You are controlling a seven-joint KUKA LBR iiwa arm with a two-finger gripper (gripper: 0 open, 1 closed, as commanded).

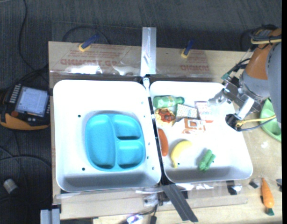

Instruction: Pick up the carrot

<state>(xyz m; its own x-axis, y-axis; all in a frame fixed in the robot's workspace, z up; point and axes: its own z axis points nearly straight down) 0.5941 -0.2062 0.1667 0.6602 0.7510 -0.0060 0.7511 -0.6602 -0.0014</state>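
**Carrot in right bin, arm at far right rim**

Surface: wooden bench (59,59) on dark grey carpet. Clear plastic sheeting with red print is clipped along the bench's back edge by two blue-and-yellow clamps (88,43). A metal bracket (148,50) stands upright at the back, above the seam between the bins. On the floor at left sits a handheld device with a lit screen (29,101), cables trailing around it.

Count:
- 2 white bins, side by side and touching at the middle: left bin (68,171), right bin (239,164).
- 1 blue divided tray (104,143), three compartments, in the left bin.
- 1 carrot (164,142), orange, lying lengthwise against the right bin's left wall, just beside the banana.
- 1 banana (179,151), yellow, curved, near the right bin's front.
- 1 green vegetable piece (206,159), right of the banana.
- 1 green bottle (166,101) on its side at the bin's back left.
- Several small printed packets (192,118) clustered mid-bin; exact number unclear.
- 1 second orange carrot-like item (267,196) on the bench outside the bins, front right corner.

Gripper (224,94): over the right bin's back right corner, well apart from the carrot. Finger opening can't be made out at this angle, and nothing is seen held.
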